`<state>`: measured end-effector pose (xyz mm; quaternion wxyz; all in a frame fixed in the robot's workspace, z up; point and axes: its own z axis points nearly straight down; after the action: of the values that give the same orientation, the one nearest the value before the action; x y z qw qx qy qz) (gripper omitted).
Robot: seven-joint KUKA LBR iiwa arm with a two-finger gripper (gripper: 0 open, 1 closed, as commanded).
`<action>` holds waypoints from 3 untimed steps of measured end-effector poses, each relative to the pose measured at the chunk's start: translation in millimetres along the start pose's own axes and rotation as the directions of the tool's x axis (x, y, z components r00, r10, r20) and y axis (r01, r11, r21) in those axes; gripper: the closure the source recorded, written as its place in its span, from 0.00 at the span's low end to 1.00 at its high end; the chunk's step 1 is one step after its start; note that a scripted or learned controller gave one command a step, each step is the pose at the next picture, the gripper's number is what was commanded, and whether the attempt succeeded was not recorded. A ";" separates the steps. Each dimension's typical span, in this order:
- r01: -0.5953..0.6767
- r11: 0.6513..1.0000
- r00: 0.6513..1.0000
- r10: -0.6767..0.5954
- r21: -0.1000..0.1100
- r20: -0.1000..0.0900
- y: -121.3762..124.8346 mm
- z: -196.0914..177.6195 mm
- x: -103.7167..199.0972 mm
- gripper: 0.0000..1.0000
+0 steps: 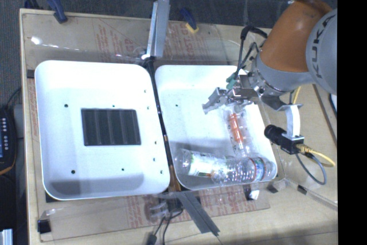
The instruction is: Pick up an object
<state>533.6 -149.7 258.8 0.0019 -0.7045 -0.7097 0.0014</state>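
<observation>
Gripper [213, 101] over right bin [189, 80], fingers spread, nothing between them. Open floor left of it. Bottle [226, 167] against bin's near wall; tube [237, 130] near right wall.

Bottle [226, 167] in right bin [183, 94], tool [221, 97] above.

We see the end effector [217, 99] hanging over the right bin [178, 89], above a clear tube with orange contents [236, 129]. A clear plastic bottle [226, 166] lies along that bin's near wall. The left bin [51, 89] has a dark ribbed panel [110, 127].
</observation>
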 end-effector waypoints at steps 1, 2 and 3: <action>0.090 0.996 0.996 -0.090 -0.002 0.001 12.8 32.7 -61.6 0.00; 0.242 0.970 0.970 -0.242 0.000 -0.001 29.1 69.8 -59.6 0.00; 0.261 0.965 0.965 -0.261 -0.004 0.002 25.4 41.3 -60.9 0.00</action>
<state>559.2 -210.4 217.3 0.0001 -0.6049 -0.7963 0.0002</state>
